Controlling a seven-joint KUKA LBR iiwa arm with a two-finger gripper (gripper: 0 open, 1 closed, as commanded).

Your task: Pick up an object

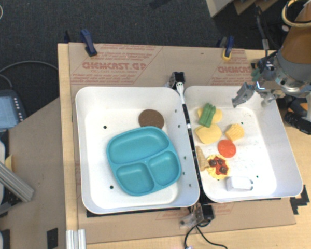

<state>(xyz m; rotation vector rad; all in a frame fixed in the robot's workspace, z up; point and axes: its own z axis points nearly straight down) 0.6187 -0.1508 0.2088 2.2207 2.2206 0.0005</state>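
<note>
The hand (pixel 254 93) hangs over the far right part of the right bin (pixel 280 139), its two grey fingers (pixel 242 96) spread wide with nothing between them, and it touches none of the things below. In that bin, toward its left side, lie a green piece (pixel 208 112) on a yellow piece (pixel 208 134), a corn cob (pixel 235 132), a red round piece (pixel 227 148), a tan stick (pixel 201 158), a pizza slice (pixel 217 166) and a white block (pixel 239 183) near the front edge. The left bin (pixel 90 139) holds a teal plate (pixel 143 160) with three compartments and a brown disc (pixel 151 119) just behind it. Both bins sit on the counter (pixel 119 66), held by blue clamps (pixel 88 42).
</note>
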